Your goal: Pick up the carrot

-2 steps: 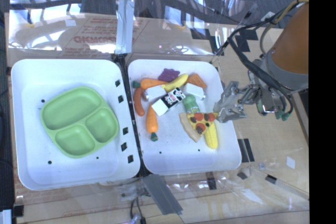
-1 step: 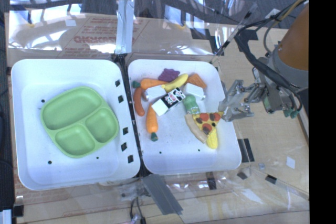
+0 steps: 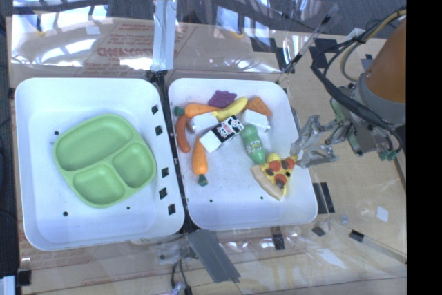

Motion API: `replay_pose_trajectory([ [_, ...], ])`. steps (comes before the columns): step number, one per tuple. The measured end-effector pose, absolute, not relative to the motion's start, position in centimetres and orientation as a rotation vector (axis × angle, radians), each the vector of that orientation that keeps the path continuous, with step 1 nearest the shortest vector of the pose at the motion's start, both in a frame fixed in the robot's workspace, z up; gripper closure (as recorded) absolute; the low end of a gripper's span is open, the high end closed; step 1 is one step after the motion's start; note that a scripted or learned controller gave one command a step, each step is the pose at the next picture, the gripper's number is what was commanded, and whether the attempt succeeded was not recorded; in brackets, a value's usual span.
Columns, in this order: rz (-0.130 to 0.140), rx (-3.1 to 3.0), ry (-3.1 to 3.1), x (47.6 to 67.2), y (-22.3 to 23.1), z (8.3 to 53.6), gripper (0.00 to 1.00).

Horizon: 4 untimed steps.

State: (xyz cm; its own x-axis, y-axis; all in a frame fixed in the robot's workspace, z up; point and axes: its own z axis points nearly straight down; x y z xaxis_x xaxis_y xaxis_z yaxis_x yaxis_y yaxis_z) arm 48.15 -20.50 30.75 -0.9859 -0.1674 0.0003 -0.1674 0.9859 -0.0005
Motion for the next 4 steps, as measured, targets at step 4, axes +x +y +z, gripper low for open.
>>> replay_pose_trajectory([
  [4,-0.002,1.289,-2.864,49.9,-20.9,32.1,1.0],
])
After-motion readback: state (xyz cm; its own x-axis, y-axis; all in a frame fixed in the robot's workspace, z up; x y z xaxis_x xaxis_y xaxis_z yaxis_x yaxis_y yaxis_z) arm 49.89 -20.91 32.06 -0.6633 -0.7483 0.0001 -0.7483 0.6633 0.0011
